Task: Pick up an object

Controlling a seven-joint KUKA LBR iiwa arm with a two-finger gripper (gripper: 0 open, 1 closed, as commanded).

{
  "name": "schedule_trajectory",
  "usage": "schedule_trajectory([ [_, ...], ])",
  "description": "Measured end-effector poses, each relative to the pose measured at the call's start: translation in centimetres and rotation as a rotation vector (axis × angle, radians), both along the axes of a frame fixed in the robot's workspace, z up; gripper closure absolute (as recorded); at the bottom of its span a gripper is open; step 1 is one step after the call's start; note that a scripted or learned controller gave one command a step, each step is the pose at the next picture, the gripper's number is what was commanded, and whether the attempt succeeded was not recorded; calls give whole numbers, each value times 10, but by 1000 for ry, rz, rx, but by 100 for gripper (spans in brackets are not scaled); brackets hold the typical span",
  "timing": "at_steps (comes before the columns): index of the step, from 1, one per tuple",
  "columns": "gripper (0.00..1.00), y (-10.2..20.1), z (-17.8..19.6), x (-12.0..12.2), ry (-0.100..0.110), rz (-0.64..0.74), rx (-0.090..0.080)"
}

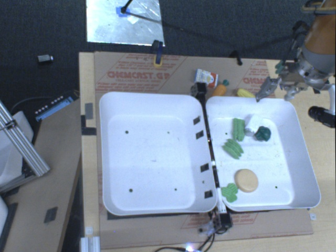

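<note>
The right bin [299, 156] holds several small items. A light green ridged piece [239, 128] stands near its middle, and a second green piece [233, 148] lies just below it. A dark teal lump [263, 134] rests against a small white piece [253, 124]. Nearer the front lie a tan round disc [246, 180] and another green piece [229, 192] at the bin's front left corner. My gripper [277, 92] hangs above the far edge of this bin, open, with nothing between its fingers [263, 90].
The left bin [152, 151] sits beside the right one, joined by a black hinge strip [207, 140]. Behind the bins on the cardboard lie a yellow item [244, 93], an orange item [220, 90] and a white-and-red packet [206, 77]. A metal sheet [123, 14] lies on the floor beyond.
</note>
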State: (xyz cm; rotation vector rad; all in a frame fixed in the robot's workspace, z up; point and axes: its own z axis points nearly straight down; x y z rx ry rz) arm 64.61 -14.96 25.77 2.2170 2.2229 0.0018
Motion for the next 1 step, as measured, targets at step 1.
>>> schedule_trajectory([
  [1,0,104,-77,-45,9,7,4],
])
